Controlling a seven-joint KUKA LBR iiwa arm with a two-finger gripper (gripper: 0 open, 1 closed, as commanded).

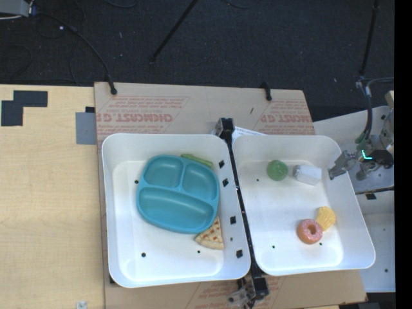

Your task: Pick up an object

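Gripper [340,167] at the scene's right edge, low, pointing left, arm body largely out of frame

Dark carpet floor [212,37] across the whole top, speckled, almost black. Thin black cables [84,37] lying on it at the top left, curving down toward the surface; one straight dark rod [177,24] crossing slantwise near the top middle. Light wooden surface [48,198] along the left side, pale grain, with black and grey square marks [26,105] near its upper left corner. Brown cardboard sheet [193,111] spread flat in the middle, printed red letters upside down, held by two small black clamps [112,89] at its far edge. Paler grey panel [335,118] at the right edge. Even, soft light, only weak shadows.
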